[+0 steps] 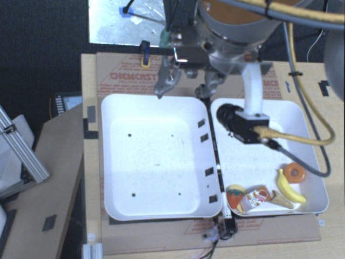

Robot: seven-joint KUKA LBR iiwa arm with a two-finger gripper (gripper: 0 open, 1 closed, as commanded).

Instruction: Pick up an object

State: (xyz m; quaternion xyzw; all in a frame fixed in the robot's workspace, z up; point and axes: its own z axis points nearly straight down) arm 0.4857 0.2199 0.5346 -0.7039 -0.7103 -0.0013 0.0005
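Note:
Several small objects lie in the near right corner of the right bin (302, 117): a yellow banana (290, 188), an orange round piece (294, 172), a red-orange fruit (235, 196), a red and white packet (255, 198) and a brown wedge (282, 200). My gripper (184, 89) hangs high over the far rim where the two bins meet. Its two fingers (163, 86) stand apart, open, with nothing between them. It is far from the objects.
The left bin (116, 144) lies beside the right one, sharing a dividing rim (214, 161). A black device on a white bracket (240, 124) and a yellow cable (302, 139) hang over the right bin. A yellow clamp (145, 54) sits behind the bins.

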